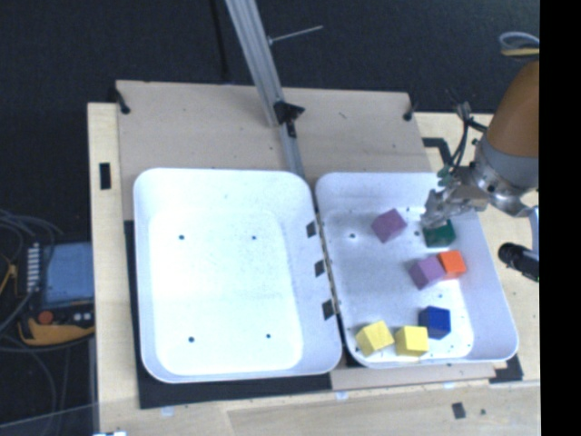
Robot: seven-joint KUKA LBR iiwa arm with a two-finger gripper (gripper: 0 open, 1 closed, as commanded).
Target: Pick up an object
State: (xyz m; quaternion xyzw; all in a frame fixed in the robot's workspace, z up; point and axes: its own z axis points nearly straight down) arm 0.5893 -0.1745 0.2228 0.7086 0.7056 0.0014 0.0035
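On the near edge of my right bin [490, 330] two yellow blocks sit side by side: one yellow block [374, 337] toward the divider, the second yellow block [412, 340] just beside it. A blue block [436, 321] lies just behind and to the right of that second one, nearly touching it.

Farther in, a purple block [424, 271] and an orange block [452, 262] rest against each other near the middle of the bin, the orange one on the side nearer my arm.

Beyond them is the green block [440, 235], and my pincer [438, 214] hangs right over its far edge, so close that from this slanted view the tips seem to meet the block's top. I cannot tell whether the block is between the tips or merely under them, and I cannot tell whether the pincer is spread or clenched; it is too small and blurred.

A second purple block [388, 225] lies well to the left of the pincer, at about the same depth, tilted on the bin floor.

The left bin [145, 243] sits beside the right one, their rims touching along the middle of the bench [218, 125].

Behind both bins a grey metal post [259, 53] slants up from the bench and out of the top of the view.
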